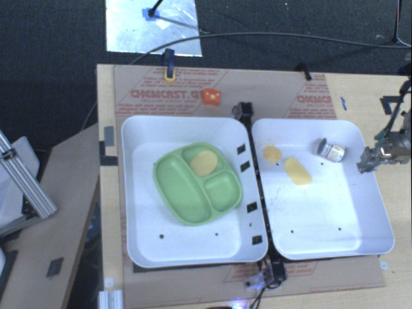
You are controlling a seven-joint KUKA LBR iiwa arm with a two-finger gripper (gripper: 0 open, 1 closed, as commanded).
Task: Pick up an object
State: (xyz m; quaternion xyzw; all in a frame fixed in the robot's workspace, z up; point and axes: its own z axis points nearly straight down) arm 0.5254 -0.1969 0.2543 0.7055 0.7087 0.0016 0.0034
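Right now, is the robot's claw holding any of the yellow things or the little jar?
No, nothing is held. The gripper sits at the right bin's right edge, apart from the jar and both yellow pieces.

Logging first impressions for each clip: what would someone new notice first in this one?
The green divided plate in the left bin stands out most, with a pale yellow piece in its upper compartment. In the right bin lie two more yellow pieces and a small silvery can near the far corner. The gripper sits at that bin's right rim.
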